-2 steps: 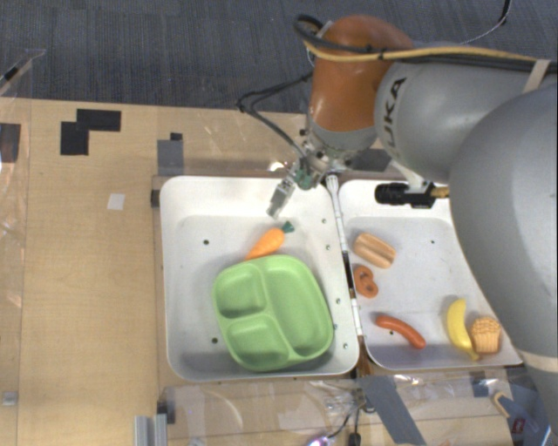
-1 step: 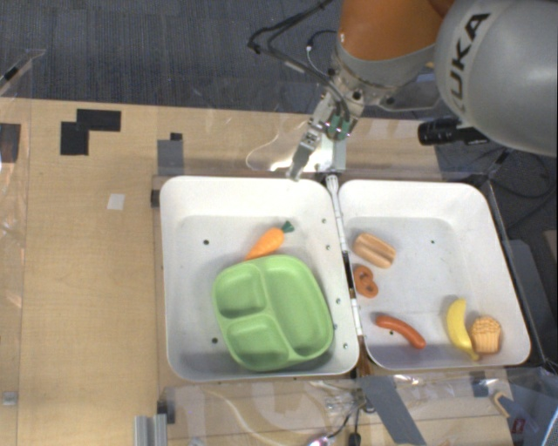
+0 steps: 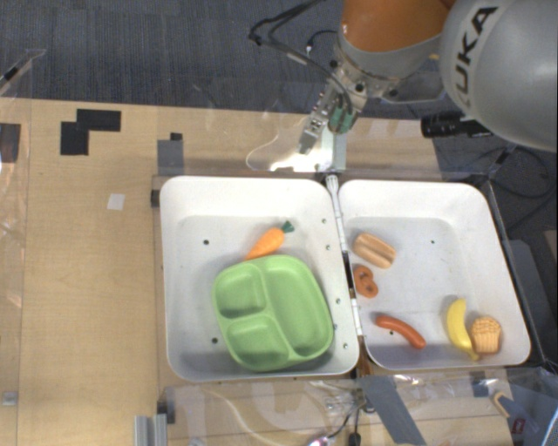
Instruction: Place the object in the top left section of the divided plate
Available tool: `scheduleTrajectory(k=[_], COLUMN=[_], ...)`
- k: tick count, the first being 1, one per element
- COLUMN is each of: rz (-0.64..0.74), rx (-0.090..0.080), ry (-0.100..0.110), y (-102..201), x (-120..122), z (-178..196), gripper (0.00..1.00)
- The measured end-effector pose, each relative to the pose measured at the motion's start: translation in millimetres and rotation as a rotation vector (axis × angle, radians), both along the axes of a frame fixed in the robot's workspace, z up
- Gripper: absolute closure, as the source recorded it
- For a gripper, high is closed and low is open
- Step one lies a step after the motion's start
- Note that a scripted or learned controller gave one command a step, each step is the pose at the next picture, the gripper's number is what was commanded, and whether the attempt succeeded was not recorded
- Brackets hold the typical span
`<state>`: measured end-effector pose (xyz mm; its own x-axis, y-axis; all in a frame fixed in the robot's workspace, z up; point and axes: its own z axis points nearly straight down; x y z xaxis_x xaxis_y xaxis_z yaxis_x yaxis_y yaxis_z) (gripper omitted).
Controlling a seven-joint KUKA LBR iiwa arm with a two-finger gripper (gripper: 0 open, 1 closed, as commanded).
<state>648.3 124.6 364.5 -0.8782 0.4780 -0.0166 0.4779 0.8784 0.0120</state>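
A green divided plate lies in the left bin, toward its front right. An orange carrot with a green top rests on the bin floor, touching the plate's far edge. My gripper hangs high above the back rim between the two bins, well away from the plate and the food. Nothing shows between its fingers. In the right bin lie a hot dog bun, a round orange slice, a red sausage, a yellow banana and a small tan muffin.
The two white bins meet at a central rim. The grey arm with its orange band fills the upper right. Black markers lie on the wooden bench at the far left.
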Motion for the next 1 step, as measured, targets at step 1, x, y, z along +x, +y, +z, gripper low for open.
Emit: scheduleTrajectory(k=[1], rz=[0.087], rx=[-0.001], ry=[0.009], y=[36.4], x=[-15.2], z=[72.9], gripper=[1.0])
